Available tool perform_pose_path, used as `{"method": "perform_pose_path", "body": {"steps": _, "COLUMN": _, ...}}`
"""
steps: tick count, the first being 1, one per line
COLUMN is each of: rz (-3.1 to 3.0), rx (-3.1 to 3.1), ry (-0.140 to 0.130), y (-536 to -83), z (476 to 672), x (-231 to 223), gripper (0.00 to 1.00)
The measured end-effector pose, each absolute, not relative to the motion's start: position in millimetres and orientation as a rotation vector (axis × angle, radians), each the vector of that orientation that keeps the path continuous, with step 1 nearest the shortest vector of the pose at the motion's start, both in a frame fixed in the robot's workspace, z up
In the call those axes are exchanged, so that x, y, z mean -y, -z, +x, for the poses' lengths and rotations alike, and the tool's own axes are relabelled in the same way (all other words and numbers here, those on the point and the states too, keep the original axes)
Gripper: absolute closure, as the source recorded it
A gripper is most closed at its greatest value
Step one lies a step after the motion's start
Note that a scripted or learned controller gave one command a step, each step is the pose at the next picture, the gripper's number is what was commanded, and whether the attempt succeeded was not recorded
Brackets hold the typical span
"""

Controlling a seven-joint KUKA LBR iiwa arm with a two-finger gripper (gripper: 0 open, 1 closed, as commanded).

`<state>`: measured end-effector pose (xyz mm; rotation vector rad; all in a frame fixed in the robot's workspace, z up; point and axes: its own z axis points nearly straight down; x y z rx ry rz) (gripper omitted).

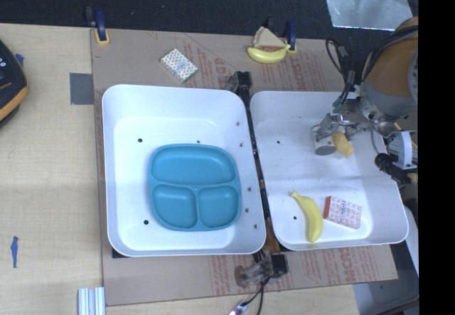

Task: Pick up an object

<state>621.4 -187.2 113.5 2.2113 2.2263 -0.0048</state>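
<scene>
In the right white bin (284, 111), my gripper (329, 137) hangs low over the upper right part of the floor, on the grey arm with its orange band (393, 72). A small yellow piece (343, 145) lies right against the gripper's right side; I cannot tell whether it is held. A yellow banana (308, 216) lies near the bin's front wall. A red and white packet (343, 211) sits just right of the banana.
The left white bin (121, 114) holds a blue divided plate (193, 185). Behind the bins, on the cardboard, lie a second banana (266, 54) and a small patterned packet (178, 64). A yellow and black device (8, 82) sits at the far left edge.
</scene>
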Motion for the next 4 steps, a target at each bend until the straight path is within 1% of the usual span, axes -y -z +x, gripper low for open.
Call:
{"method": "perform_pose_path", "body": {"steps": 1, "rz": 2.220, "rx": -2.226, "ry": 0.004, "y": -167.6, "z": 574.7, "x": 172.4, "gripper": 1.00}}
{"method": "perform_pose_path", "body": {"steps": 2, "rz": 2.220, "rx": -2.226, "ry": 0.004, "y": -167.2, "z": 574.5, "x": 172.3, "gripper": 0.00}}
{"method": "perform_pose_path", "body": {"steps": 3, "rz": 2.217, "rx": -2.227, "ry": 0.002, "y": -262.7, "z": 545.9, "x": 126.2, "gripper": 0.00}}
{"method": "perform_pose_path", "body": {"steps": 4, "rz": 2.219, "rx": -2.229, "ry": 0.006, "y": -166.9, "z": 484.8, "x": 114.5, "gripper": 0.00}}
